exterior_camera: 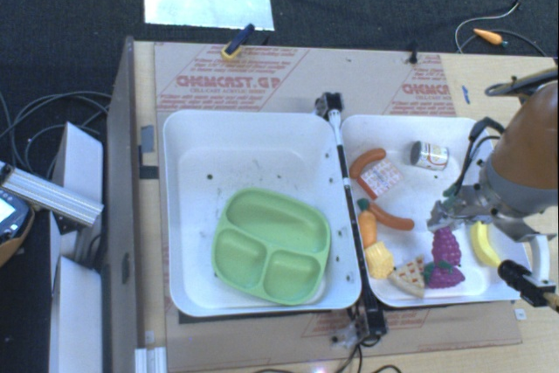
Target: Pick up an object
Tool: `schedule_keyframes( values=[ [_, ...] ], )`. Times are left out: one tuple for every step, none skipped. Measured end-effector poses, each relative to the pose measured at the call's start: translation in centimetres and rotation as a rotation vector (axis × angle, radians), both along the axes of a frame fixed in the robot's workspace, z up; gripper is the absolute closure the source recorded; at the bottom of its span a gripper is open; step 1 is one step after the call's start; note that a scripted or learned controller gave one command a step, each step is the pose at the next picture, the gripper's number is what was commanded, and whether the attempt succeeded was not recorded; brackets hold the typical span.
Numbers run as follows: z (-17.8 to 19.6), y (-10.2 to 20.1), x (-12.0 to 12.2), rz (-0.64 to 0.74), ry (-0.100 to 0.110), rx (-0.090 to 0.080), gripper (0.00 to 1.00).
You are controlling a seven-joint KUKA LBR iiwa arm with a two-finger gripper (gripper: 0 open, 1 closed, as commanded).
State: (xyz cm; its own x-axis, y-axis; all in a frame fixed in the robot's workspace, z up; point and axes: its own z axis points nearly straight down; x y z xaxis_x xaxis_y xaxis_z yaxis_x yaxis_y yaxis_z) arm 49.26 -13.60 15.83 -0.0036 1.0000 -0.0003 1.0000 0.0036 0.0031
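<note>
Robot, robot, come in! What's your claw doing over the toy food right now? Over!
Gripper low in right bin, just above purple grapes. Nothing seen held. Banana and sausage crowd close by.

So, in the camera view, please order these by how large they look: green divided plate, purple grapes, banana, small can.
Largest to smallest:
1. green divided plate
2. purple grapes
3. banana and small can: they look alike, so I do not rank them.

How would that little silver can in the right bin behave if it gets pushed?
The can lies on its side, so it would probably roll. Its shiny surface may be slippery for the pincer. It looks small, so likely light.
</note>
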Motion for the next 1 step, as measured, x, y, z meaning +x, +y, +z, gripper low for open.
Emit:
schedule_keyframes(
  values=[
    [2.6,7.53,-0.03,0.0,0.001,0.001,1.0]
  ],
)
